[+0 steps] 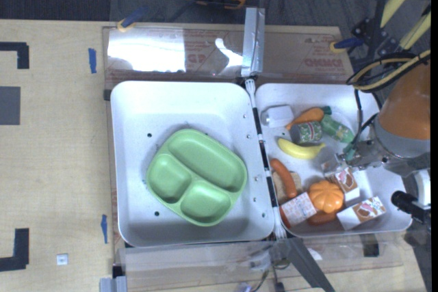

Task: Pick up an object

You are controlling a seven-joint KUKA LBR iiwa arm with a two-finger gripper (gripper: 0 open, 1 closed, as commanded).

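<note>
Left bin [137, 147]: holds a green divided plate [197, 176]; right bin [383, 232]: holds the toy foods, with my arm [407, 113] reaching in above its right side. Orange pumpkin [326, 195], low centre of right bin, touching small cartons [361, 210]: likely light, hard, smooth plastic; I judge its rounded flanks the best purchase. Banana [299, 148]: slim, liable to roll. My gripper [352, 154] hovers near it; its state I cannot tell.

Two white bins [130, 167]. One green divided plate [196, 176]. One banana [299, 148], one carrot [307, 115], one orange pumpkin [326, 195], one hot dog [285, 178], one can [308, 134], three small cartons [370, 208].
</note>
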